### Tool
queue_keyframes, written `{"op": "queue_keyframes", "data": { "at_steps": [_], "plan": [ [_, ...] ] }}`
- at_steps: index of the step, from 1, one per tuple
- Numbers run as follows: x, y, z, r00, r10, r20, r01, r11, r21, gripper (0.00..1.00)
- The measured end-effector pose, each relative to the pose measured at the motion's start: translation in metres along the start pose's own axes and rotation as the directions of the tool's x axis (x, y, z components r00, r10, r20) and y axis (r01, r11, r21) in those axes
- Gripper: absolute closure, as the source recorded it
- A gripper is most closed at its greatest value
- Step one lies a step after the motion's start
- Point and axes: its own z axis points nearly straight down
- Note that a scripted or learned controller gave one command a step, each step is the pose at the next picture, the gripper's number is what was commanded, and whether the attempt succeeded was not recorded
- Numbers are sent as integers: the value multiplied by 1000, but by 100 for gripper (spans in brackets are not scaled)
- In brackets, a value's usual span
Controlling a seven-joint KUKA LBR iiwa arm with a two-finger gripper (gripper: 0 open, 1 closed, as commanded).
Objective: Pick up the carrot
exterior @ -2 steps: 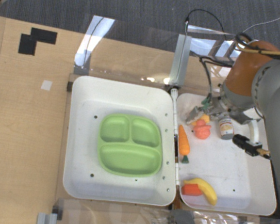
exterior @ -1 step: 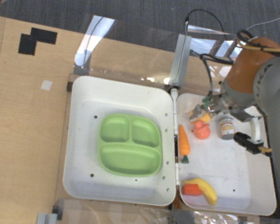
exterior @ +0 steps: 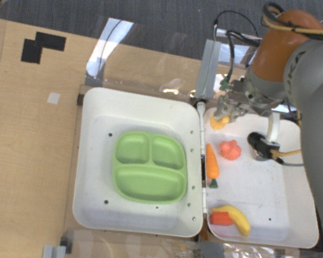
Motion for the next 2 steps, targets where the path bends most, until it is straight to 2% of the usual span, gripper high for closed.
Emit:
{"op": "queue_keyframes", "data": {
  "at_steps": [1, 2],
  "plan": [
    [67, -87, -32, 999, -42, -1, 42, 999, 2, 100],
    [45, -176, -40, 955, -296, -1, 296, 955, 2, 100]
  ]
}}
